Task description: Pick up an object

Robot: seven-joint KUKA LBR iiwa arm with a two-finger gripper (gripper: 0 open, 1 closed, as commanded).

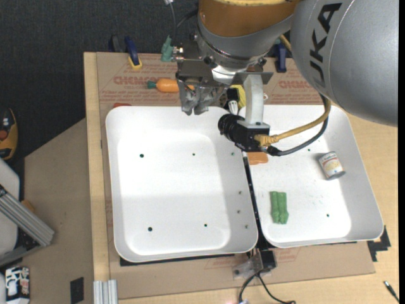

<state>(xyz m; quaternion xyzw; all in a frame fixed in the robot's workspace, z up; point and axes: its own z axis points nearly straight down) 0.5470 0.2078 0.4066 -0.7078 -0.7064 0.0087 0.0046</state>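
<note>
Hovering over the left bin's (pixel 126 170) far rim, the gripper (pixel 197 100), its grip state indiscernible, stood well apart from the green block (pixel 279 207), lying lengthwise toward the camera in the right bin (pixel 354 189).

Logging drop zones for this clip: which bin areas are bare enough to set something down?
The left bin is bare from its near rim to the gripper at its far edge. In the right bin, room lies between the green block and small can. The divider's far end is crowded.
</note>
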